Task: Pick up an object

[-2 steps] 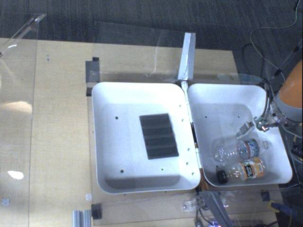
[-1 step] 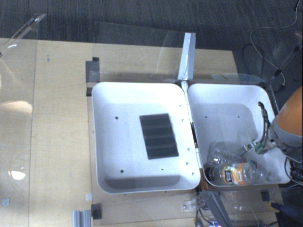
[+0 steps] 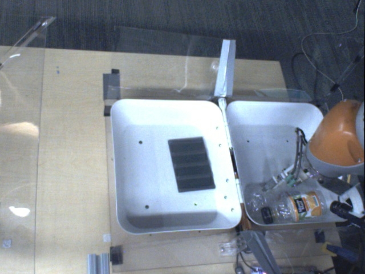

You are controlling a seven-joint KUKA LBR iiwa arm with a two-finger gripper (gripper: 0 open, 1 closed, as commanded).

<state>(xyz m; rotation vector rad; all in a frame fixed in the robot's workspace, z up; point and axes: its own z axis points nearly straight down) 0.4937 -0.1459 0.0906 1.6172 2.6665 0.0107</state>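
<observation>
I see a black ribbed pad (image 3: 191, 164) flat mid left bin (image 3: 125, 153), a clear bottle (image 3: 288, 206) lying on its side at the right bin's (image 3: 256, 130) near edge, gripper (image 3: 293, 178) just above it, state unreadable.

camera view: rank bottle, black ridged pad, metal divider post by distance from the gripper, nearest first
Gripper sits in the right bin.
1. Clear bottle, same bin, just below the gripper.
2. Black ridged pad, middle of the left bin.
3. Metal divider post, behind both bins.
</observation>
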